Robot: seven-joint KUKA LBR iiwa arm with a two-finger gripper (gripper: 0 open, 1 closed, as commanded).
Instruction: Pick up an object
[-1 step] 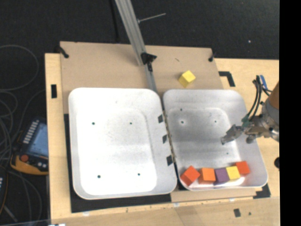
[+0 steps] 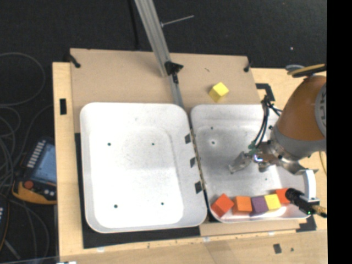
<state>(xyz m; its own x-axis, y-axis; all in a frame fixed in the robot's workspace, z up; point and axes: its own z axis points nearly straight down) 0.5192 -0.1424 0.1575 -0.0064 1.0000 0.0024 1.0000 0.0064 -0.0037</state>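
Along the near wall of the right bin [image 2: 220, 120] lies a row of small blocks: a red-orange block [image 2: 223, 204], an orange block [image 2: 243, 204], a purple block [image 2: 258, 204], a yellow block [image 2: 273, 202] and a red block [image 2: 283, 196]. My gripper [image 2: 250, 164] hangs over the middle of the right bin, a little above that row. It is open, with nothing between its fingers [image 2: 238, 164]. The arm's orange band [image 2: 300, 120] covers the bin's right side.
The left bin [image 2: 135, 164] lies beside the right one. Another yellow block [image 2: 219, 91] sits outside the bins on the brown board behind the right bin. A slanted metal rail [image 2: 155, 32] rises from the gap behind the bins. A handheld controller [image 2: 41, 169] and cables lie off the bench at left.
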